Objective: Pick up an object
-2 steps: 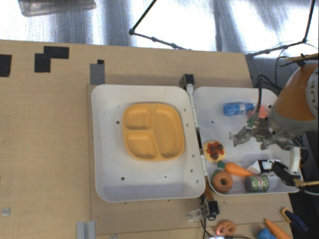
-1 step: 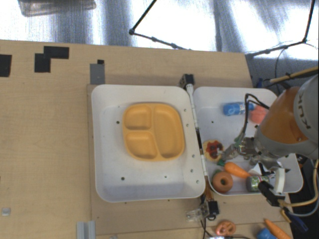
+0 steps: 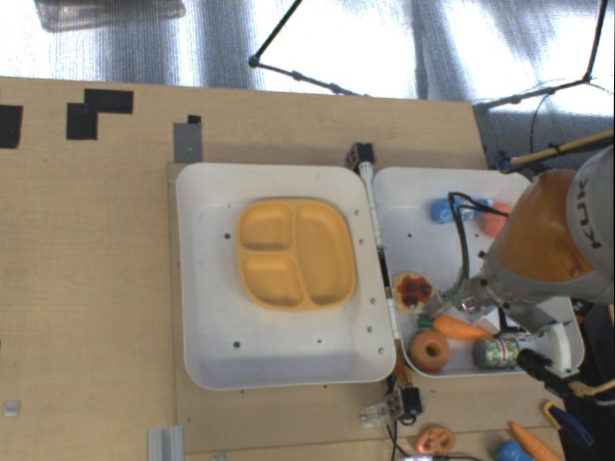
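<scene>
The right bin (image 3: pixel 413 192) holds several toy foods. An orange carrot (image 3: pixel 459 330) lies near its front, with a brown donut (image 3: pixel 430 351) to its left and a green can (image 3: pixel 497 352) to its right. A flat red and yellow piece (image 3: pixel 411 291) lies by the bin's left wall. At the back sit a blue item (image 3: pixel 442 210) and a pinkish item (image 3: pixel 493 222), partly behind the arm. My gripper (image 3: pixel 461 302) hangs low over the bin, just above the carrot and right of the red and yellow piece. Nothing shows in its grasp.
The left bin (image 3: pixel 207 339) holds a yellow divided plate (image 3: pixel 293 253). The grey and orange arm (image 3: pixel 548 233) covers the right bin's right half. On the bench in front lie a pretzel (image 3: pixel 434 440) and an orange and blue item (image 3: pixel 524 445). A black cable loops above the gripper.
</scene>
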{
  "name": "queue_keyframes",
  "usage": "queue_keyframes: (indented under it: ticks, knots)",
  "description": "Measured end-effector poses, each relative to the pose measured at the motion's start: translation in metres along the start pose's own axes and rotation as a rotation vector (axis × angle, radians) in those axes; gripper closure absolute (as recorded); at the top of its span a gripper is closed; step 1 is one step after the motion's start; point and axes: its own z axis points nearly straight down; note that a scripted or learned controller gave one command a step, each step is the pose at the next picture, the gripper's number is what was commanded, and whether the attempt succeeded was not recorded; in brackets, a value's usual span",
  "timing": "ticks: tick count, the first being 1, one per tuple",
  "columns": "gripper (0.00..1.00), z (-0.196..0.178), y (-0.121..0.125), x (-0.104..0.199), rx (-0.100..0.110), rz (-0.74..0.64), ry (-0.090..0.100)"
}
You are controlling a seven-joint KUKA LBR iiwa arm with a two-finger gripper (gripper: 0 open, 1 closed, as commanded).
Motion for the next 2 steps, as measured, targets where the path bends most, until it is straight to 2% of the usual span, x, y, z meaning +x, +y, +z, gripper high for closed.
queue_keyframes:
  ticks: [1, 2]
  knots:
    - [0.00, 0.001, 0.001, 0.008, 0.001, -0.554, 0.005]
    - [0.00, 0.003, 0.073, -0.059, 0.002, -0.725, 0.008]
